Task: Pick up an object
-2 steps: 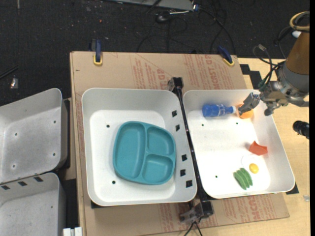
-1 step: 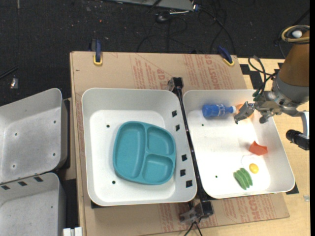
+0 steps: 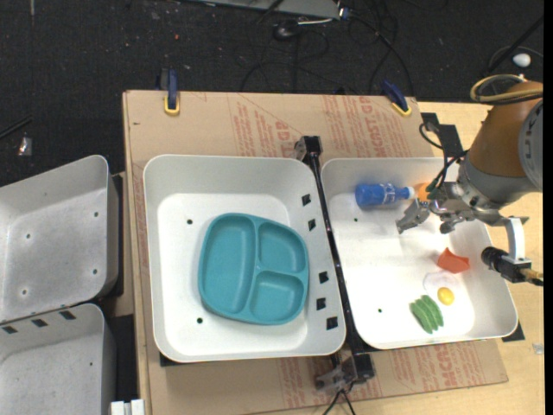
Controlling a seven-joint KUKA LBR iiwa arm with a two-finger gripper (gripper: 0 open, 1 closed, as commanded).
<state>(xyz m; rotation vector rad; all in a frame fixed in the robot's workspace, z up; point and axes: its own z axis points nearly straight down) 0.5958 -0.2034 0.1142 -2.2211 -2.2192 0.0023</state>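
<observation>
My gripper hangs over the right bin, near its back right part, with its fingers spread open and nothing between them. A blue bottle lies on its side just left of and behind the gripper. A small orange piece sits at the bottle's right end, close under the wrist. In front of the gripper a red wedge lies on the bin floor. Nearer the front lie a toy fried egg and a green pod-shaped piece.
The left bin holds a teal divided plate. A black divider runs between the two bins. White panels lie off the bench at the left. Cables cross the dark floor behind.
</observation>
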